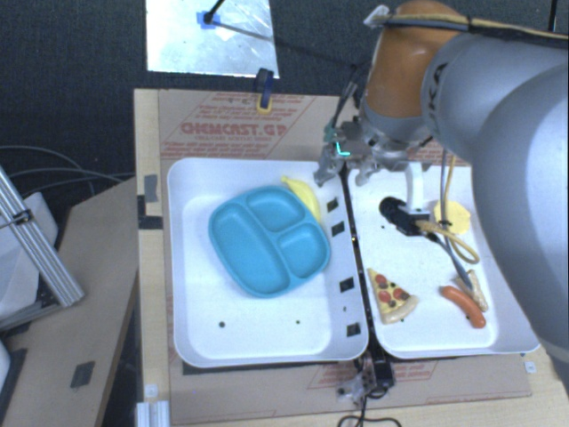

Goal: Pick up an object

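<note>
Tool point(347, 171) hangs low over the far end of the divider between the two white bins; apart or together, cannot tell from this angle. Nothing seen clamped in it.

Left bin point(191, 327):
- blue divided plate point(267, 238), lying flat, long axis running far-left to near-right.
- yellow curved piece point(303, 195) just behind the plate's far right edge, partly hidden by it. Long axis far-left to near-right, far tip toward the bin's back wall. Closest thing to the tool, just beside and left of it, not touching.

Right bin point(427, 341):
- pizza slice point(392, 295) near the divider, flat, narrow tip pointing far-left, crust toward the near-right.
- sausage point(465, 307) to its right, well apart from the tool, long axis far-left to near-right, about parallel to the slice.
- pale yellow disc point(456, 213) toward the far right, partly covered.

Surface: both bins sit on a cardboard sheet point(231, 118) with red print, on a pale desk point(98, 238). Black square tabs run down both sides of the divider. A blue-and-yellow clip point(264, 91) sits at the cardboard's far edge.

Room: dark textured floor covering beyond; a shiny foil-like sheet point(191, 34) lies on it at the top. Aluminium rail point(36, 247) slants at the left edge.
</note>
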Controlling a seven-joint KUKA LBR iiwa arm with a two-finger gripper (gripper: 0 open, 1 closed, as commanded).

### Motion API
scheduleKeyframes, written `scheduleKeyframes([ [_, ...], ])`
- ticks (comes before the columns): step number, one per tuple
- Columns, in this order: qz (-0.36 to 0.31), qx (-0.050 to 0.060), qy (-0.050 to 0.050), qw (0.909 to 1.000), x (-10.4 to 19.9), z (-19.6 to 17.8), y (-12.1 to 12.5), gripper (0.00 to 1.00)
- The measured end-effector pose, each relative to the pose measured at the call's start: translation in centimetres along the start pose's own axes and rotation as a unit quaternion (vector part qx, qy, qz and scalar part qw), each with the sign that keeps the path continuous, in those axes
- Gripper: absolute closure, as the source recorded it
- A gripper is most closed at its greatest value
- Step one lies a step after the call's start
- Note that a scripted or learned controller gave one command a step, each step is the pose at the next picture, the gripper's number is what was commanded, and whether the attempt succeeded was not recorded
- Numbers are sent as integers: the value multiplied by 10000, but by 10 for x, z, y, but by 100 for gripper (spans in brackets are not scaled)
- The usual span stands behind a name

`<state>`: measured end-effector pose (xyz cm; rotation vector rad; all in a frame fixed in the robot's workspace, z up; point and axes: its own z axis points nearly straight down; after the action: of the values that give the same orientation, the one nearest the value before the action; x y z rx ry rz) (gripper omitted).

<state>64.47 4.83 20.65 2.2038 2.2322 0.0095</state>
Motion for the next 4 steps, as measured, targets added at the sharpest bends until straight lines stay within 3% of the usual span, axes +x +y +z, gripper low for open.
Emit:
scheduleKeyframes([
  [1,20,-36,18,10000,47,-125,-34,0],
  [2,-1,18,22,10000,133,-147,-48,0],
  [3,18,10,4,10000,127,-157,-47,100],
  [4,24,58,-1,10000,181,-91,-41,100],
])
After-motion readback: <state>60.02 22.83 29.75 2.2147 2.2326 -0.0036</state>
